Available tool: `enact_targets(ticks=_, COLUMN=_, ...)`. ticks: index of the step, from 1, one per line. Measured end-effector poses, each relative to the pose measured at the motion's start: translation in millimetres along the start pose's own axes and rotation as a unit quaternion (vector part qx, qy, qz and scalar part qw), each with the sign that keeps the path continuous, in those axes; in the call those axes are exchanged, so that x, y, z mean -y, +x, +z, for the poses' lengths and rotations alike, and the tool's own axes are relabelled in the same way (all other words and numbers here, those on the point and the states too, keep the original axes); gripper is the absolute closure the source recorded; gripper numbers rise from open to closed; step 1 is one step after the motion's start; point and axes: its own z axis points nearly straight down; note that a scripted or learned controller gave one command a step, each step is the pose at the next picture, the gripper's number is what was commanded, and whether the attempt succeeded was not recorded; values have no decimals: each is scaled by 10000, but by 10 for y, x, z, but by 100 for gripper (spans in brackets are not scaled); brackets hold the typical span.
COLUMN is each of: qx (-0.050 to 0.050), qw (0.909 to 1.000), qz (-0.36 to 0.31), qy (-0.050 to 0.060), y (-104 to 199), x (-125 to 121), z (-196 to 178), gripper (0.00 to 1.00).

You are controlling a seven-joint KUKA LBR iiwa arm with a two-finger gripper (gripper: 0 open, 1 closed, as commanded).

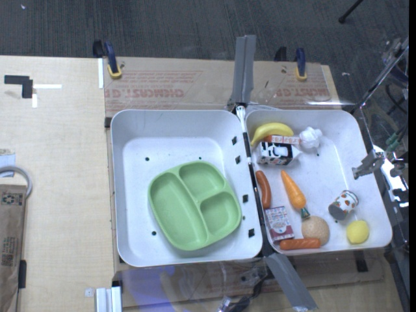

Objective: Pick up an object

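Nothing is lifted yet; the pick looks barely begun. Small toy foods, such as a yellow plastic banana [272,131] and orange toy carrot [293,190], lie in the right white bin [364,149]. The next move needs a descent over one; gripper state cannot be told.

We see two bins side by side on the bench. The left bin [123,174] holds a divided plate [195,205]. In the right bin [364,148], a banana [271,131] lies at the back, a carton [278,151] just before it and a crumpled wad [311,137] to its right. A sausage [263,188] and a carrot [293,190] lie mid-bin. Near the front lie a small box [278,222], a ball [314,229] and a lemon [357,232].
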Motion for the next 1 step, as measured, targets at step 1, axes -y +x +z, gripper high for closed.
enact_targets(ticks=1, qx=2, qw=9996, qz=300, qy=-4, y=-32, x=-116, z=-196, gripper=0)
